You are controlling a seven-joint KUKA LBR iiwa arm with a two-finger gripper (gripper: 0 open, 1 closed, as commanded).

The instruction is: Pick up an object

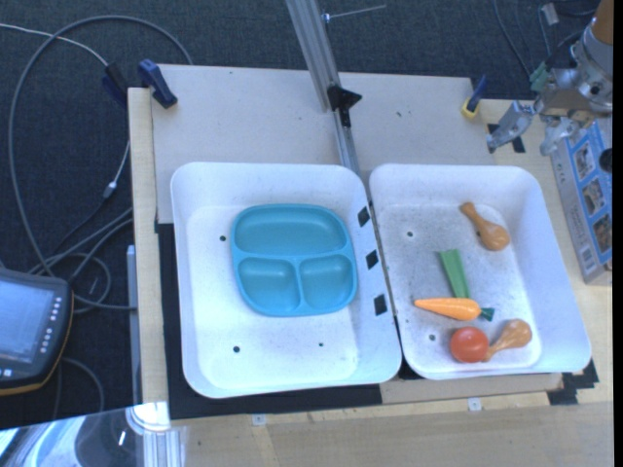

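where the right bin [545, 212] holds toys, orange carrot [450, 308], green-tipped, lying flat

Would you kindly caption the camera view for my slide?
Gripper above right bin of toy food; blue plate in left bin.

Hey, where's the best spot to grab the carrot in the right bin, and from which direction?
Grip the carrot across its thick orange middle, coming straight down from above. It lies flat and roughly crosswise, so the fingers should probably close across its narrow width, clear of the tomato just below.
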